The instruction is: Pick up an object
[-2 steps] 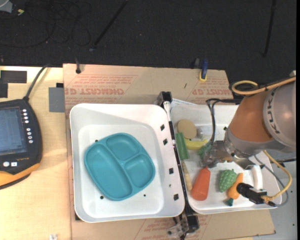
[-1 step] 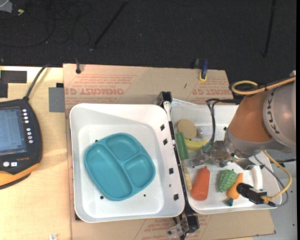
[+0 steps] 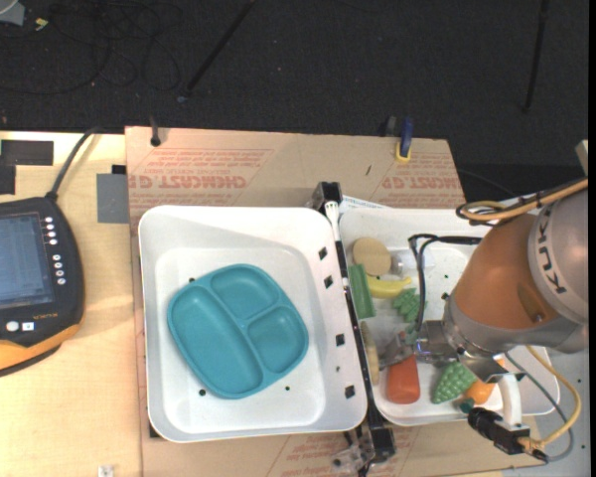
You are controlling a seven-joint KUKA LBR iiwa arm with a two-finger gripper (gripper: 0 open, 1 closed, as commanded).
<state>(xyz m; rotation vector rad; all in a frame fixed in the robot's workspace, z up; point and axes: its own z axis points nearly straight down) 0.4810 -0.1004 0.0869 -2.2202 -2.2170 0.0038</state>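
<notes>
Reach step: my pincer [image 3: 409, 346] is down in the right bin [image 3: 447, 413] among toys, near the red block [image 3: 403, 381] at its front edge; pincer state unclear. Next: centre over one toy, close, lift.

Right bin [image 3: 432, 413]: red block [image 3: 403, 381], green bumpy toy [image 3: 454, 382], yellow banana [image 3: 385, 287], tan round piece [image 3: 372, 257].
</notes>
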